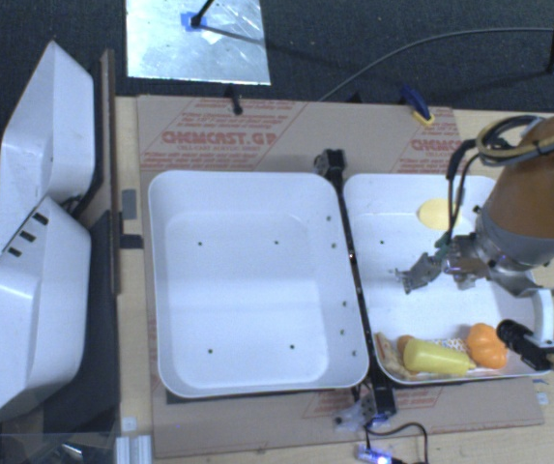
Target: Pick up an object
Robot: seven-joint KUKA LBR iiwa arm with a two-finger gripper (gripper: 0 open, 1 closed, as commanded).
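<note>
Low along the near wall of the right-hand shallow white bin (pixel 383 222) lie a yellow plastic banana-shaped toy (pixel 435 358) and, just beside it, a round orange ball (pixel 486 345). Above them hovers the tool (pixel 418 276), its grip impossible to tell.

Even, soft overhead light, slightly blurry overall, with glare on the metal sheet (pixel 197 25).

A shiny metal sheet (pixel 197 25) lies on dark carpet (pixel 373 13) beyond the counter (pixel 286 133), two white plastic housings (pixel 40 249) rest at left, and a blue-and-yellow clamp (pixel 418 107) grips the cardboard's far edge.
</note>
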